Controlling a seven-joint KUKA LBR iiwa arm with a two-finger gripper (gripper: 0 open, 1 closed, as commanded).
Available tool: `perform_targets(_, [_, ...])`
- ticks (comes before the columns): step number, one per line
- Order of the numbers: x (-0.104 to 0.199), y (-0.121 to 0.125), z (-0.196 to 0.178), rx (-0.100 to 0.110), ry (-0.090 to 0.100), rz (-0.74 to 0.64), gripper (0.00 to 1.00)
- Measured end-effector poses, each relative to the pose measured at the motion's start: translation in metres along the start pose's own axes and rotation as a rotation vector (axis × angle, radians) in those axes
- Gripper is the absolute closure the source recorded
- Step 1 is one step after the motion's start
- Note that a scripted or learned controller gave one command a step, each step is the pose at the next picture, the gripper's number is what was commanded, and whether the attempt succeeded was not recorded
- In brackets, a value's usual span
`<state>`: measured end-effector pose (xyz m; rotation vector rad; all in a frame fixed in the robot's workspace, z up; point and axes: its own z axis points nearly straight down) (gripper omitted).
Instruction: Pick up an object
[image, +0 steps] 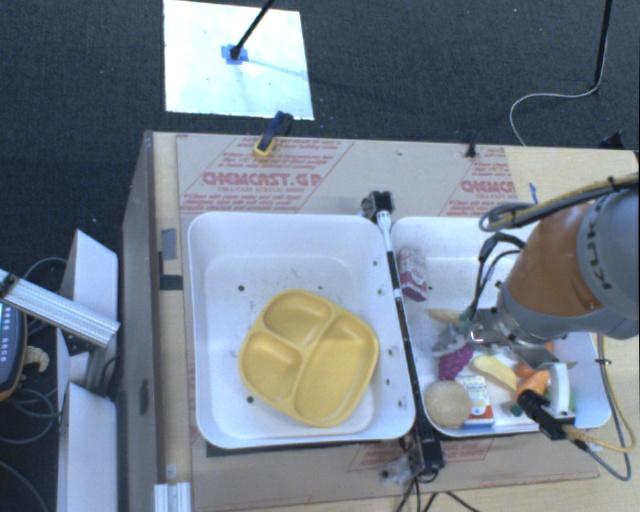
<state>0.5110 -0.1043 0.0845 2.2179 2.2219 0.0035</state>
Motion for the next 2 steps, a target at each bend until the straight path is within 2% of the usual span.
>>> perform_targets(1, [0.000, 0.001, -0.011, -0.003, 0.000, 0.000, 1.00])
perform_targets(2, [0.083, 0.011, -0.101, -0.001, 0.001, -0.003, 1.00])
